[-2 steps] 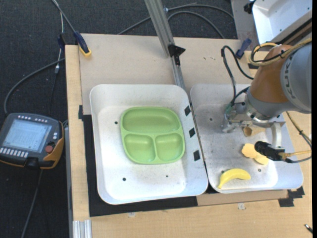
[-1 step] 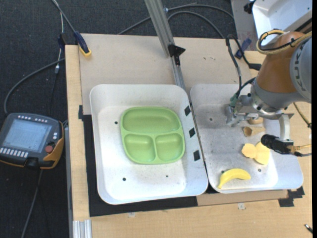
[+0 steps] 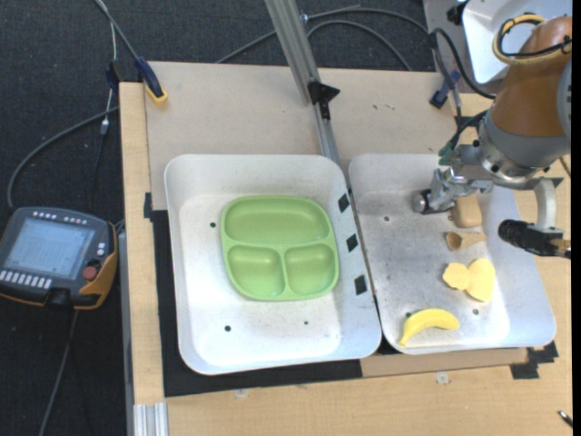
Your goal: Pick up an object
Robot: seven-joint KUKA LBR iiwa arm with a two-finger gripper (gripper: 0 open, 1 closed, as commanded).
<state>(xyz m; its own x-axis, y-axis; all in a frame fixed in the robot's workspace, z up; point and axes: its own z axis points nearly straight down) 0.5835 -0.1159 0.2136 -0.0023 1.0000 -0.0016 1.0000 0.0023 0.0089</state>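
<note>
A small tan wooden block (image 3: 467,212) lies in the right-hand white bin (image 3: 399,271) just beside the lowered gripper (image 3: 442,195), near loose yellow toy food; its grip state cannot be told.

Arm in from the right, gripper (image 3: 442,192) low over the right bin (image 3: 399,271), near its back edge. Tan block (image 3: 467,212) just beside the gripper; smaller tan piece (image 3: 461,240) in front of it. Further forward: pale yellow lumpy object (image 3: 472,280), then a yellow banana (image 3: 429,323) near the front rim. Left bin (image 3: 195,243) holds a green divided plate (image 3: 280,248). Teach pendant (image 3: 56,257) on the floor at left.
</note>
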